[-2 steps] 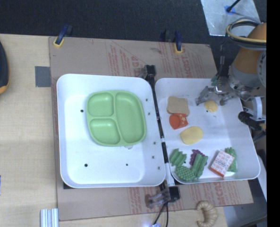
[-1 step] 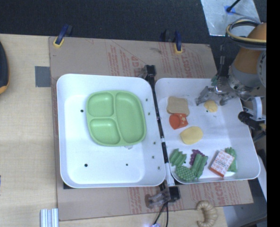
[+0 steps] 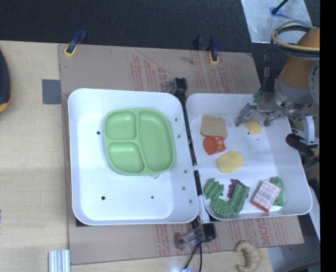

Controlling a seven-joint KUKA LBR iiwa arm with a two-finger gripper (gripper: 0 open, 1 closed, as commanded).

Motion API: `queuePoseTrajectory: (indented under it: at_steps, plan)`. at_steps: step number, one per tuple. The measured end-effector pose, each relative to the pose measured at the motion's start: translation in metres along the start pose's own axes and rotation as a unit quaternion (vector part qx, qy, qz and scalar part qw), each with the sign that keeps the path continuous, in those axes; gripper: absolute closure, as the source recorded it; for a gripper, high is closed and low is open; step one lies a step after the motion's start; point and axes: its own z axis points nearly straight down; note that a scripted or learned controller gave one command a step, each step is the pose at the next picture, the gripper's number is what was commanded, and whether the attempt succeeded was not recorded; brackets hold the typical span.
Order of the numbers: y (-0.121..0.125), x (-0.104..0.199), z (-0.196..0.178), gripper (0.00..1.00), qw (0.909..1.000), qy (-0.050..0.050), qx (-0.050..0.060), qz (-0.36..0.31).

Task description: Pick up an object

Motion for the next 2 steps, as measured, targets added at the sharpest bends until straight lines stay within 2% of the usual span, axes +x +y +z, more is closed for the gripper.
queuePoseTrajectory:
  at_steps: [2]
  plan:
    - [0.0, 0.0, 0.0, 0.0, 1.0, 0.0, 0.0, 0.0]
